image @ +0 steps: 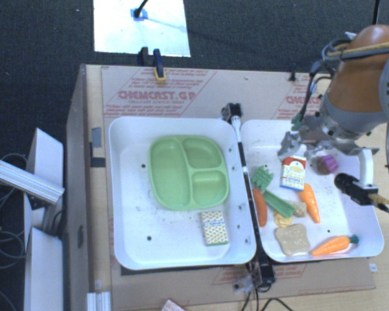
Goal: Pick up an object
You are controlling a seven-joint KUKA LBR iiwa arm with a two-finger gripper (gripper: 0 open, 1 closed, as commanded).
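We count two white bins, the left bin [126, 193] and the right bin [369, 229]. The left one holds one green divided plate [187, 172] and one small patterned box [214, 227]. In the right we count three carrots [332, 244], one slice of toast [292, 239], one small carton [293, 173], one green toy [272, 193] and one purple piece [327, 165].

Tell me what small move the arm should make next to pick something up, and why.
Probably a short drop straight down onto the small carton. The end effector hangs just above the carton's top edge in the right bin, and the carton lies apart from the carrots and the purple piece, so it looks like the easiest thing to reach.
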